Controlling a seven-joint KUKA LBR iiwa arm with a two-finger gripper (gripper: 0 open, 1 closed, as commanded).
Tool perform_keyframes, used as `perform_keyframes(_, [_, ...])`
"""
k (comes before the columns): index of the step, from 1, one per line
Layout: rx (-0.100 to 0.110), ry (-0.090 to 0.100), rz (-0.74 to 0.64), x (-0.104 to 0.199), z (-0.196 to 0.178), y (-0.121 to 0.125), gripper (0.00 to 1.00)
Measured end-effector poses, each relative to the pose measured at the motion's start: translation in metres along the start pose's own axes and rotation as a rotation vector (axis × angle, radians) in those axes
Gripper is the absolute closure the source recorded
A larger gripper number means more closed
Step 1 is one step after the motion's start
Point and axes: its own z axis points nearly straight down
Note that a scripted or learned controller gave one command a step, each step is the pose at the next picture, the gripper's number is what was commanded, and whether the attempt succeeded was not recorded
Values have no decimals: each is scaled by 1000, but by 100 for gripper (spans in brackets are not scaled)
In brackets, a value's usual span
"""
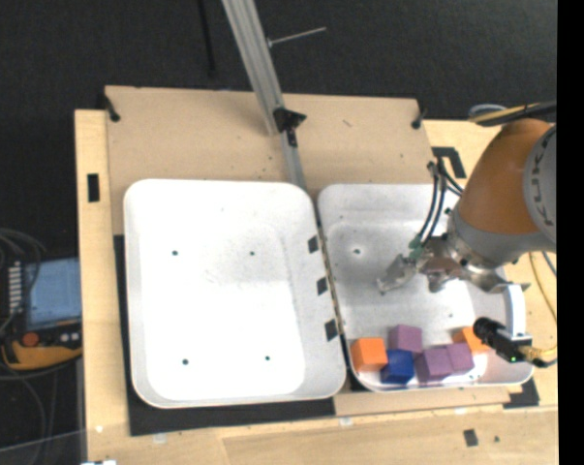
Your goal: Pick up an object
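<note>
Dark floor surrounds a wooden bench [224,139], and on it we see two white bins side by side. We see the left bin [224,289] with only small dark dots on its floor. The right bin [369,231] holds a group of blocks in its near corner.

We see the arm [505,197] reaching in from the right, with its orange band above the wrist. The gripper [396,274] hangs over the middle of the right bin, pointing toward the left. Its fingers look close together, but they are small and blurred, so we cannot tell how far they are open. We see nothing between them, and we cannot tell if they touch the bin floor.

The blocks lie apart from the gripper, nearer to us. We count an orange block [371,352], a blue block [398,367] just beside it, a purple block [406,338] behind the blue one, and two purple blocks [445,360] touching each other further right. A second orange block [468,337] sits at the right end, partly hidden by a black part of the arm. All look like small cubes with plain coloured faces.

A metal pole [258,61] rises behind the bins.
</note>
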Motion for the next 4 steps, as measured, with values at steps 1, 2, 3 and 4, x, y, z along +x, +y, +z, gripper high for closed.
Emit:
perform_keyframes(1, [1, 0, 1, -9, 53, 6, 0])
perform_keyframes(2, [-4, 0, 1, -10, 59, 6, 0])
perform_keyframes(3, [-8, 0, 9, -12, 47, 7, 100])
perform_keyframes(4, [-9, 0, 5, -11, -3, -1, 100])
